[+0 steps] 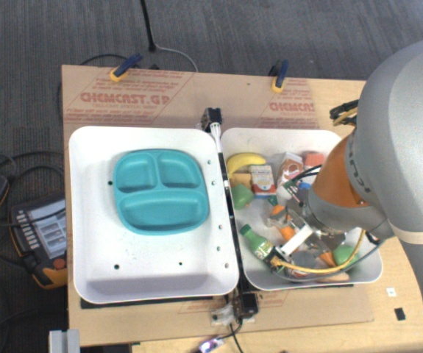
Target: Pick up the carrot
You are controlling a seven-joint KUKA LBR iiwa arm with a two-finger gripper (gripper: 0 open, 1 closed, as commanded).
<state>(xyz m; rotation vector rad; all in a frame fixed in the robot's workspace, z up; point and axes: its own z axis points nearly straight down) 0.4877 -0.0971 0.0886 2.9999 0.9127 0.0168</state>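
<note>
The arm comes in from the right and hangs low over the right bin (pixel 270 135). Its gripper (pixel 296 231) is down among the toys near the bin's middle, under the grey wrist. Small orange pieces (pixel 288 233) show right at the gripper, and another orange bit (pixel 277 210) lies just left of it. Which of these belongs to the carrot I cannot tell. A long orange shape (pixel 327 275) with a green end (pixel 341 256) lies along the bin's front edge, partly hidden by the yellow cable.
The right bin also holds a banana (pixel 244 160), a green pepper (pixel 240 195), a small carton (pixel 262 179), a green bottle (pixel 255 242) and red-and-white packs (pixel 293 168). A teal divided plate (pixel 161 190) lies in the left bin (pixel 93 256).
</note>
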